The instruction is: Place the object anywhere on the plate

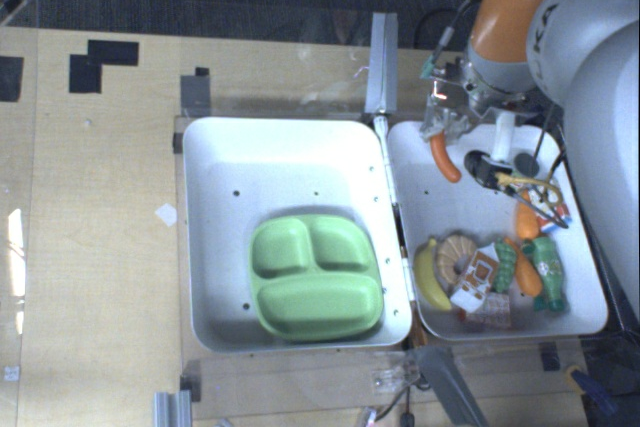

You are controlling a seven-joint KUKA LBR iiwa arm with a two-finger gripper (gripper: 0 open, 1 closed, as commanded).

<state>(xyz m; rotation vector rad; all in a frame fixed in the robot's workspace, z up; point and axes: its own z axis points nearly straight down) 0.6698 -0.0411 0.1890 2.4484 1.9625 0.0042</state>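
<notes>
The green plate (315, 277), with three compartments, lies in the left white bin (215, 215) toward its front. An orange-red sausage (446, 159) hangs at a slant at the back of the right bin (590, 310). Its upper end sits between the fingers of my gripper (438, 130), which is shut on it. The gripper is above the back left corner of the right bin, to the right of the divider between the bins and well behind the plate.
Several food items are piled at the front of the right bin: a banana (430, 277), a round brown pastry (461, 255), a white and orange packet (478, 281), a carrot (526, 273) and a green bottle (548, 273). A metal post (379, 65) stands behind the bins.
</notes>
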